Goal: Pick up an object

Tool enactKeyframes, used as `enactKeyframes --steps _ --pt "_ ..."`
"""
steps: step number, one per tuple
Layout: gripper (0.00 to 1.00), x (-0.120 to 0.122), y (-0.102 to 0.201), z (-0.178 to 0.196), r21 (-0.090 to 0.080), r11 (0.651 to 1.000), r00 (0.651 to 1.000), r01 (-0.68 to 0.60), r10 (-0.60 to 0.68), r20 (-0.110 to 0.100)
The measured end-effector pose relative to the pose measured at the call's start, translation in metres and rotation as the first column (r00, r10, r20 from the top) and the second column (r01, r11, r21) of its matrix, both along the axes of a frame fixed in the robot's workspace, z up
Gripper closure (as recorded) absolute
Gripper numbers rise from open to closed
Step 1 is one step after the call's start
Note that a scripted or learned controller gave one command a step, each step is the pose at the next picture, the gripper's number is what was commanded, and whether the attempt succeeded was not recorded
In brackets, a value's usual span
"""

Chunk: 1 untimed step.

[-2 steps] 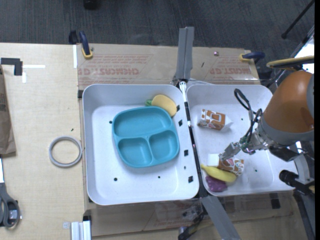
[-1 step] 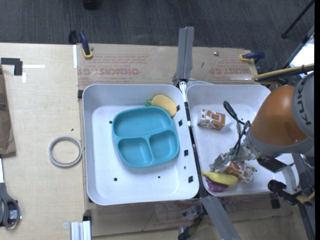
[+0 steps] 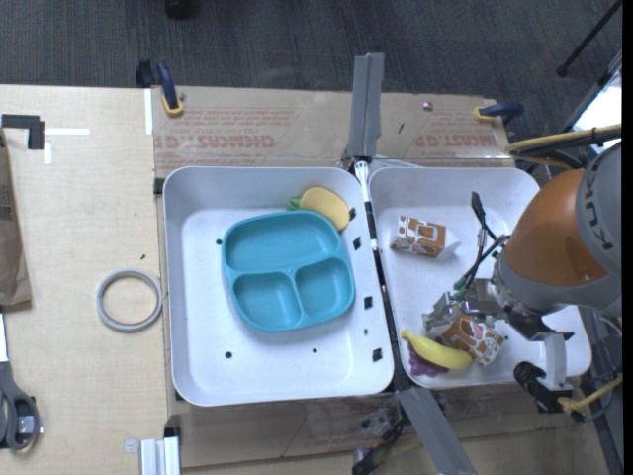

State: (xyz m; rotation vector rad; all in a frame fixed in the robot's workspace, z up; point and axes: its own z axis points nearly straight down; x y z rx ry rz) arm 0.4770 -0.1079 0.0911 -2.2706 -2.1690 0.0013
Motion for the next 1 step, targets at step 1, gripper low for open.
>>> enactKeyframes --steps 1 --pt "1.00 0.0002 -0.0014 0.0081 0.000 1.000 1.000 0.004 -0.004 -0.001"
